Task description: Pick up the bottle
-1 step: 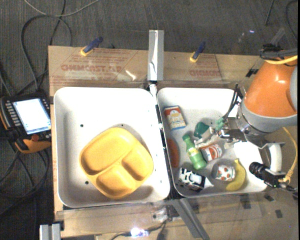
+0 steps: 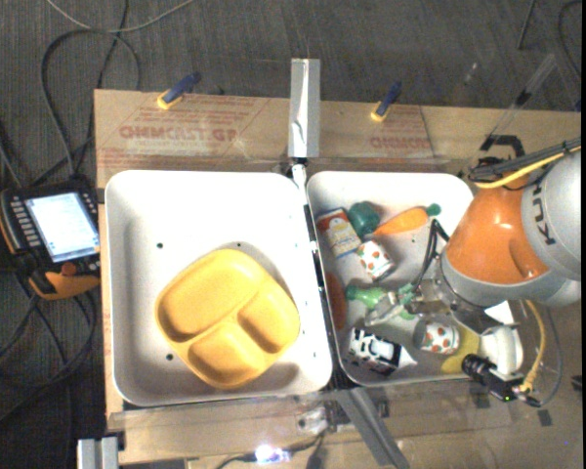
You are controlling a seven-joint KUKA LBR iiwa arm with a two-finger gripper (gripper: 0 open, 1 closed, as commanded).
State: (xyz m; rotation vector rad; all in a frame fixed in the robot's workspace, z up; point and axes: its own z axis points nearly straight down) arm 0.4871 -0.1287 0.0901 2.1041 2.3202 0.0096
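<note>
Bins sit side by side on the bench: the left bin [image 2: 127, 262] carries a yellow divided tray [image 2: 228, 316] lying a little toward its near side, and the right bin [image 2: 391, 181] is crowded with small things. The arm [image 2: 503, 237] reaches in from the right, its orange band over the right half of that bin, and the gripper [image 2: 420, 301] hangs low above the clutter in the bin's middle. Dark parts and cables blur together there, so I cannot tell whether it is open or closed, and nothing can be seen held in it. What is most likely the bottle [image 2: 339, 233], a small piece with a red top and a pale label, lies near the bin's left wall toward the far end, apart from the gripper. Just beside it are a teal piece [image 2: 364, 215] and an orange toy carrot [image 2: 407, 221]. A white cup with red spots [image 2: 374, 258] lies nearer the middle, a second spotted piece [image 2: 436, 337] lies toward the near right, and a black and white object [image 2: 375, 350] rests by the near wall. A handheld screen [image 2: 54, 225] sits on the floor left of the bench.
</note>
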